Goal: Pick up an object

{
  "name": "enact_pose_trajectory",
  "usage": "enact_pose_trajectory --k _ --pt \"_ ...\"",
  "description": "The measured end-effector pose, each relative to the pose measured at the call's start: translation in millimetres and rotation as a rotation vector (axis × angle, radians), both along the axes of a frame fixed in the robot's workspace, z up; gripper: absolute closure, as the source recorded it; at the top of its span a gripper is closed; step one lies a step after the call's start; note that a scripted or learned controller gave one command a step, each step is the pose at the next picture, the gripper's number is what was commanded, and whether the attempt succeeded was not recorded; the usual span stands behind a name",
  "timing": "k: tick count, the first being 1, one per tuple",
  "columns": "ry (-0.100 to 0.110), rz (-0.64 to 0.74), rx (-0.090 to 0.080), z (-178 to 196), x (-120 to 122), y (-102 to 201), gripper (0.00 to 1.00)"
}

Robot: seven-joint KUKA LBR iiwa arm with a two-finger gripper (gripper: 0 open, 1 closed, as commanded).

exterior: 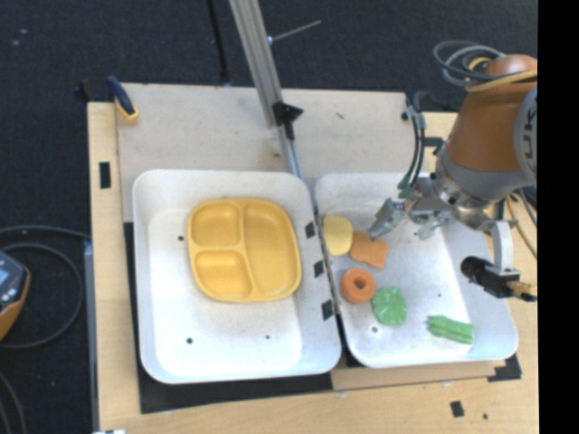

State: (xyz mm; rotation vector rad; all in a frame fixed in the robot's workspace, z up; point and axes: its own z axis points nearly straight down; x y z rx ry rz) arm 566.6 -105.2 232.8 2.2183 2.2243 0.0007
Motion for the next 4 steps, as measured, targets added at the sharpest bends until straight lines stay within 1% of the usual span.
enact_pose_trajectory --k 1,2,3,4 --pt "0.005 -0.002 -0.001 -61 -7 0 0.0" --pt "-0.005 -0.005 0.0 -107 -15 0 0.0" --pt "-0.001 -0.005 -0.002 -132 -14 -1 0.0" --pt "-0.005 -0.01 0.001 -119 -13 -1 1.0"
